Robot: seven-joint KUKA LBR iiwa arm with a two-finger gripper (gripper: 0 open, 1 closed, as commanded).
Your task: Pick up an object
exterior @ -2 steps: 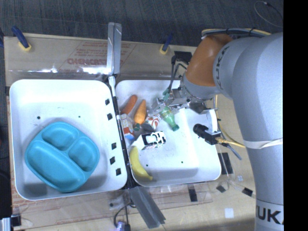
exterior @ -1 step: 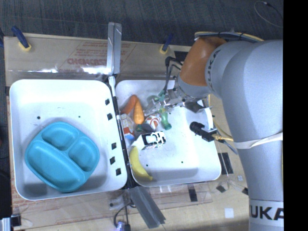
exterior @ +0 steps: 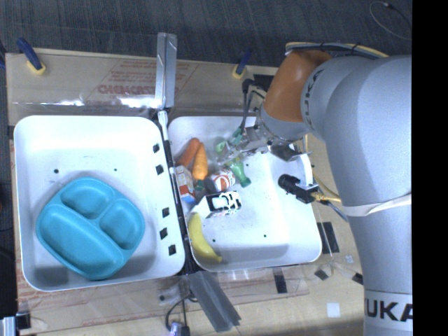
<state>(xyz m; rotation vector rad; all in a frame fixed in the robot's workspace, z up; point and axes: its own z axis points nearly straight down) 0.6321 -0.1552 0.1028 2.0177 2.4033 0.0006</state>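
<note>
**Over the right bin, a gripper low among the clutter**

At the far end of the right bin [exterior: 276, 222], the gripper [exterior: 241, 144] sits low over a green piece [exterior: 241, 171], close enough that the two overlap in this view. Whether it is spread or closed cannot be told, and no object can be seen caught in it.

The things to pick from crowd the left half of that bin. A carrot [exterior: 198, 158] lies just left of the gripper, near the dividing wall. A small red-and-white thing [exterior: 221, 182] sits below it, and a black-and-white car [exterior: 224, 202] just below that. A banana [exterior: 199, 240] lies along the near-left corner, well apart from the gripper. A pack [exterior: 183, 182] lies against the left wall beside the carrot.

The grey arm [exterior: 364, 138] reaches in from the right, its orange band [exterior: 287, 93] above the bin's far-right corner, and it hides part of the bin's right rim.

A blue divided plate [exterior: 89, 226] lies alone in the left bin [exterior: 91, 142]. Both bins rest on a brown bench [exterior: 105, 82] with blue clamps [exterior: 31, 54] at its far edge, and dark floor [exterior: 210, 12] lies beyond.
</note>
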